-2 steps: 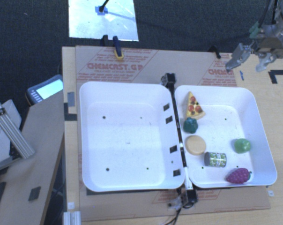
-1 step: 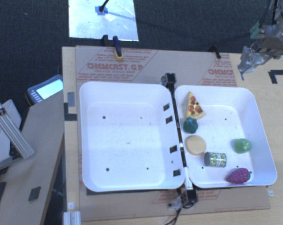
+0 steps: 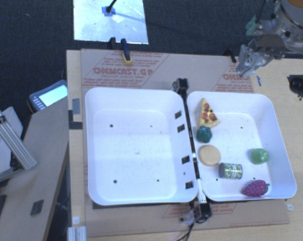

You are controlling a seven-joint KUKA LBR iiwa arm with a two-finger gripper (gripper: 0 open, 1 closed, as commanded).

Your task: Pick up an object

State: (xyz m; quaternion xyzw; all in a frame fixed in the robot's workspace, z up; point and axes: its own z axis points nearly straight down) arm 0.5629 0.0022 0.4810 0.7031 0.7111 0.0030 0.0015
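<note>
The right shallow white plastic bin held a flat pizza-slice toy, a lumpy dark-teal piece, a smooth tan disc, a small green-labelled can, a rounded green fruit and knobbly purple grapes. The metal gripper hung above that bin's far rim; whether it was clenched or released could not be told

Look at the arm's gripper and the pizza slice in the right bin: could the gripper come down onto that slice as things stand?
Probably yes. The pizza slice lies flat with nothing on top; its nearest neighbour, the dark green piece, sits just below its tip. The gripper hangs above the bin's far edge.
</note>
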